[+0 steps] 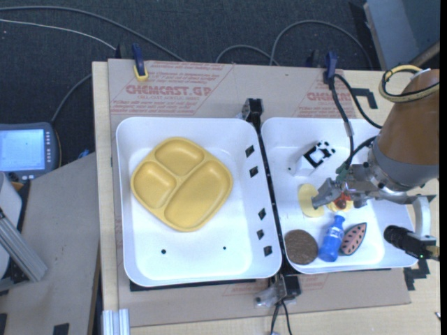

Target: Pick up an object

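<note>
My gripper [336, 195] hangs low over the middle of the right bin [286, 135], its grey fingers spread just right of a pale yellow round piece [308, 199]. A small red-orange thing [341, 202] shows between or under the fingers; whether it is gripped I cannot make out. A blue bottle [332, 239] lies just below the gripper, with a brown round disc [301, 246] to its left and a pink spotted oval piece [353, 238] to its right. A white block with black marks [318, 155] lies farther back.
The left bin [129, 208] holds a yellow divided plate [182, 183]. A black divider with clips [260, 180] runs between the bins. Cables cross the right bin's far corner [346, 117]. The arm's orange and grey body [412, 128] overhangs the right bin's right side.
</note>
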Tool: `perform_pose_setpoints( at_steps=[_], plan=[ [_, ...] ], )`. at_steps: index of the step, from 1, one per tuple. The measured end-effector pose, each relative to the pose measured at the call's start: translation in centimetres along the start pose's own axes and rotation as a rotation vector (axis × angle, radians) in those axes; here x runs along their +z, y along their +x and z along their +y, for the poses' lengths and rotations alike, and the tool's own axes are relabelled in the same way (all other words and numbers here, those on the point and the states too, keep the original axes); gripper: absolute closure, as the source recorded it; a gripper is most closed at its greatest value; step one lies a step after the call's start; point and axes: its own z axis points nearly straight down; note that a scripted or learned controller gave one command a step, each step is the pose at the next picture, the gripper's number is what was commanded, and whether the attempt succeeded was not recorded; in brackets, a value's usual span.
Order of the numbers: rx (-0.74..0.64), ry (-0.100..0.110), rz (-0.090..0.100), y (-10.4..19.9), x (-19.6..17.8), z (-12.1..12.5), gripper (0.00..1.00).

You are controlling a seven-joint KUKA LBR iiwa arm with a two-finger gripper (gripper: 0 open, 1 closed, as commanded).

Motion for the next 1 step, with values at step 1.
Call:
perform_pose_setpoints(
  at_steps=[1],
  plan=[
    [-0.003, -0.014, -0.002, 0.02, -0.64, 0.3, 0.0]
  ],
)
